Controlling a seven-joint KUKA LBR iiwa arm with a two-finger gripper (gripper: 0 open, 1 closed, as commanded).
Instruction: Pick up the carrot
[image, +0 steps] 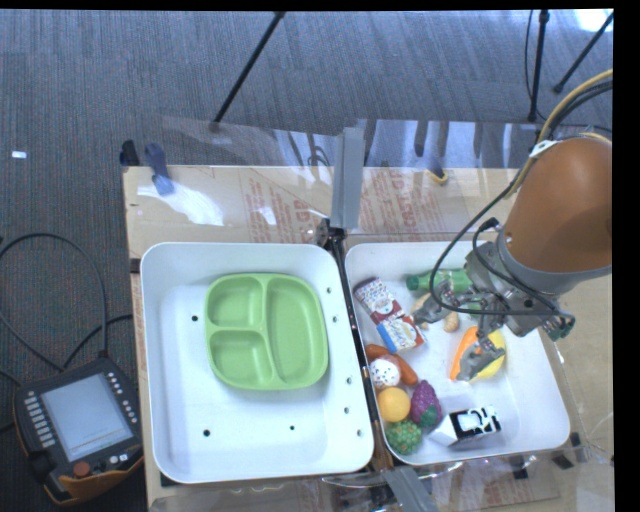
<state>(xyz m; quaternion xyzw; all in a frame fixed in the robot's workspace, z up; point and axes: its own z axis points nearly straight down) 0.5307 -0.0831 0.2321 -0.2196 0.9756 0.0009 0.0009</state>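
Observation:
The carrot (462, 356) is a short orange piece lying tilted in the right bin (548, 400), right of its middle. A yellow item (491, 364) lies against the carrot's right side. My gripper (484, 338) hangs low over the right bin under the grey and orange wrist (560, 205). Its tip is just above and right of the carrot's upper end, very close to it. The wrist hides the gripper's upper part, and I cannot make out whether it touches the carrot.
The right bin also holds a snack packet (390, 315), a green item (452, 281), a speckled egg (384, 373), an orange fruit (393, 404), purple grapes (425, 400), a green lump (404, 436) and a black-and-white box (473, 422). The left bin (180, 400) holds a green divided plate (266, 330).

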